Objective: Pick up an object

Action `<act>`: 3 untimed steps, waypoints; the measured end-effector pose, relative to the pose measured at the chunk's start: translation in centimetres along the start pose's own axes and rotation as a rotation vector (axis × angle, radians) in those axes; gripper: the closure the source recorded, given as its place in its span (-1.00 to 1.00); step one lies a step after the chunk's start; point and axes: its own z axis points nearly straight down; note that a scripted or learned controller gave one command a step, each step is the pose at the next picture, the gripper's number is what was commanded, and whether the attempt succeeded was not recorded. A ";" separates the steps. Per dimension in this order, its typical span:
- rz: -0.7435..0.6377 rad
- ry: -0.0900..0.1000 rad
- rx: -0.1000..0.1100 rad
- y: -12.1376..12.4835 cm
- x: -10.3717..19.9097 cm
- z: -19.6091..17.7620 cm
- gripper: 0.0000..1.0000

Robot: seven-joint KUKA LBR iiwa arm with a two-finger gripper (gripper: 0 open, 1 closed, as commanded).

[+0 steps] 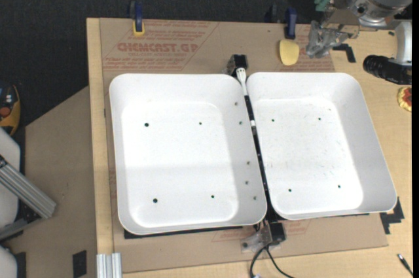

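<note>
I log the yellow object (289, 52) first: a small, pale, rounded lump, soft-looking and possibly foam or sponge, lying on the table (170, 48) just beyond the far rim of the right bin (366, 139). Relative to that bin, it sits outside, near the far corner next to the left bin (118, 139). Gripper (321, 42): grey metal assembly under an orange-banded wrist, placed just beside the yellow object on its right, over the table behind the right bin; I cannot tell whether its jaws are apart or together, as the fingertips blur into the clutter. Nothing shows between them, so I record no hold. Step in hand, as I judge it: the approach, with the grasp not yet made. The next move calls for a short sideways shift toward the object, a descent, and a closing around its rounded sides, which may slip or squash. Both bins: shallow white plastic, rounded corners, smooth matte floors with small dark dots. Table surface: brown cardboard-like sheet with red printed lettering, held by a blue clamp (291, 23) behind the right bin.
</note>
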 end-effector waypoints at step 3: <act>0.001 0.001 0.008 -1.7 8.8 5.8 1.00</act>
